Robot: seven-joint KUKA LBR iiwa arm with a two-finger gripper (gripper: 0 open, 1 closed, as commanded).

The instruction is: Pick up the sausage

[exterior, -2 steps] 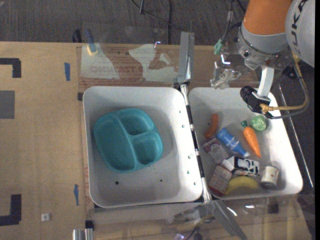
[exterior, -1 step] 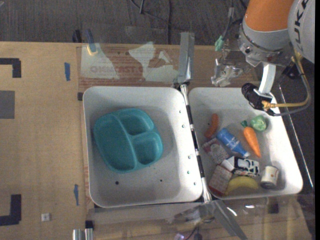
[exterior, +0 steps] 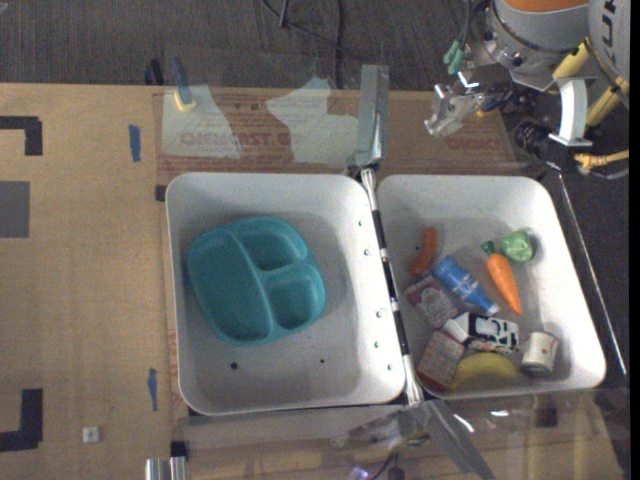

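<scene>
End effector (exterior: 452,108) parked above right white bin (exterior: 570,268), finger state unclear. Small orange-red sausage (exterior: 426,251) near bin wall, blue bottle (exterior: 463,283) just beside; descent risks clipping either.

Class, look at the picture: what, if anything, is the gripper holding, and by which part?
Nothing is held. The gripper hangs above the bench behind the right bin, with nothing between its fingers. The sausage lies in that bin, untouched.
</scene>
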